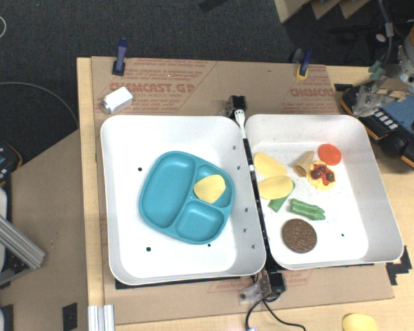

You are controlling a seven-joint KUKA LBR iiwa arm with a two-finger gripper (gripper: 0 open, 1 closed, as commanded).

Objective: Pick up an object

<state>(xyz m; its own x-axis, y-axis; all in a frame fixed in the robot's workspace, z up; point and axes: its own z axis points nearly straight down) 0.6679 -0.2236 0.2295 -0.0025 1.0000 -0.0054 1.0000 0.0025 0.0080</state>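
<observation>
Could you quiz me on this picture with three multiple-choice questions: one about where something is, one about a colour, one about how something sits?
1. Where is the blue tray?
A. left bin
B. right bin
C. on the floor

2. What colour is the round flat disc near the front of the right bin?
A. white
B. brown
C. pink

3. How does the yellow piece in the left bin sit?
A. under the tray
B. beside the tray
C. in one of the tray's compartments

Answers: 1 A, the tray lies in the left bin. 2 B, the disc is dark brown. 3 C, it rests in the tray's upper right compartment.
</observation>
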